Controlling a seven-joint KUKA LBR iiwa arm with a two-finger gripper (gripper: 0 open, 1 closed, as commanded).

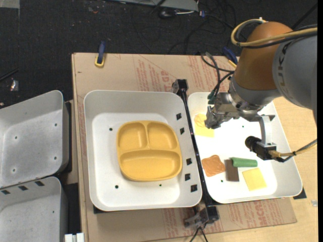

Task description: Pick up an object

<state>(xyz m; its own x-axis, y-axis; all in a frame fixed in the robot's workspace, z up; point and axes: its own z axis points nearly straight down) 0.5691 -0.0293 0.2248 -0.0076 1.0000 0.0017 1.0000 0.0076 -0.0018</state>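
Grey and orange, the arm [275, 59] reaches in from the right and sets its tool [212, 119] low over the far left part of the right bin [287, 180]. The tool's dark tip sits directly above a flat yellow piece [203, 127], which lies against the bin's left wall; part of that piece is hidden under the tool. Whether the tool touches the yellow piece cannot be told from this angle, and whether the tool is clenched or released cannot be told either.

Nearer the camera in the same bin lie four more things, grouped close together. An orange piece [213, 165] lies just beside the left wall. Next to it on the right is a small brown block [231, 171], and touching the block's far end is a green bar [244, 162] lying crosswise. A yellow square [254, 178] rests just right of the brown block, near the bin's front edge. All four are well apart from the tool. A black fitting [258, 146] on a pale bracket hangs over the bin's middle, with a yellow cable running off to the right.

In the left bin [101, 135] a yellow divided tray [149, 150] lies flat near the middle, with three compartments. Both bins rest on a brown board covering the desk [131, 67]. A blue-and-yellow clamp [100, 55] grips the board's far left edge. White panels [30, 130] lie further left, on a dark floor strewn with cables.
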